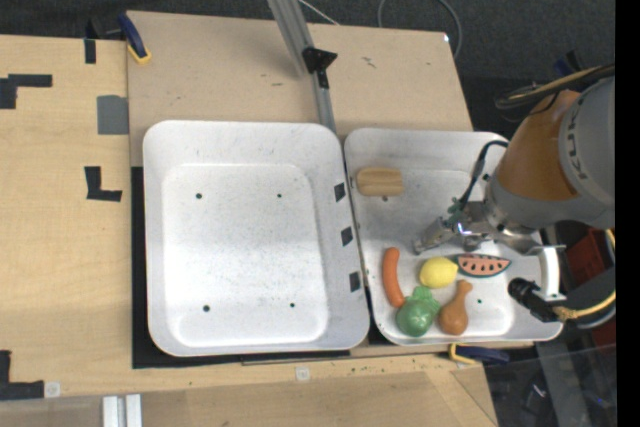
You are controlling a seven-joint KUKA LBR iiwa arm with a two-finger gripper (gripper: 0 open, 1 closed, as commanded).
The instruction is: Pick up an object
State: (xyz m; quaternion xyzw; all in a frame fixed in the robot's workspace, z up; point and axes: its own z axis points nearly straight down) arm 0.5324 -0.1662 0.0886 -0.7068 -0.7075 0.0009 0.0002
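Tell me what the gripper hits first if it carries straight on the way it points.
The gripper points toward the view's lower left; it would probably meet the right bin's bare floor first, just above the orange carrot-like toy. Depth is unclear.

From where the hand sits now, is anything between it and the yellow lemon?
Nothing visible. The hand hangs in the right bin just above the lemon, with bare bin floor between them. The watermelon slice lies to the lemon's right and the green vegetable below it, both off the direct line.
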